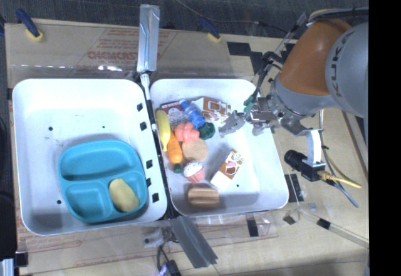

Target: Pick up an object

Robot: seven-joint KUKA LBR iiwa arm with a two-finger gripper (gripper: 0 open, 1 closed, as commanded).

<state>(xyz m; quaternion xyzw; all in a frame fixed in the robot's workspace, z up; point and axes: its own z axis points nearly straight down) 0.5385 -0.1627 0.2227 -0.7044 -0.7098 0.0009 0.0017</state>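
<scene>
My gripper hangs over the right side of the right bin, its two metal fingers spread apart with nothing between them. To its left lies a heap of toy food: a yellow banana, a blue bottle, a pink piece, an orange carrot, a tan round piece and a cupcake. A small patterned box lies just left of the fingers. Below the gripper lies a white and red wedge. A brown bun rests near the bin's front wall.
The left bin holds a blue divided tray with a yellow potato-like piece in its lower right compartment. A metal divider strip stands between the bins at the back.
</scene>
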